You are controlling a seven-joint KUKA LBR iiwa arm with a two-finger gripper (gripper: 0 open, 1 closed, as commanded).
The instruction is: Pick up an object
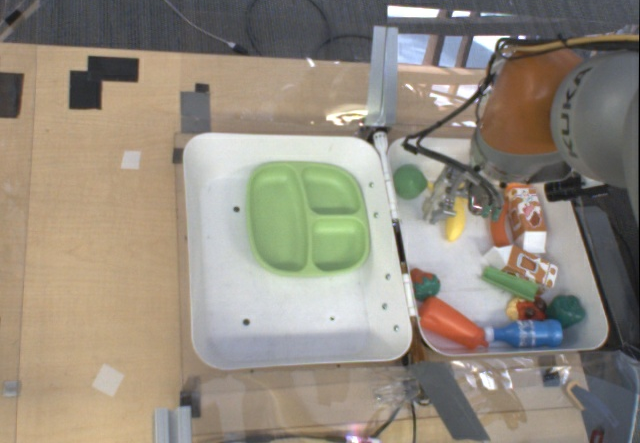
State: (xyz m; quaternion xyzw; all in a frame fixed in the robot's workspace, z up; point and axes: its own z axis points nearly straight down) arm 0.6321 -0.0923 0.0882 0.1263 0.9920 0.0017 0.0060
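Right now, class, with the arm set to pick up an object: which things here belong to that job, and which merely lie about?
Belong to the job:
gripper
yellow banana
green ball
orange carrot
blue bottle
right bin

Lying about:
green divided plate
left bin
black cable

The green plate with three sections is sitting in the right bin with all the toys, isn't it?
Not quite. The green plate with three sections sits in the left bin, by itself. The toys, like the orange carrot and the blue bottle, are in the right bin. The camera view shows this.
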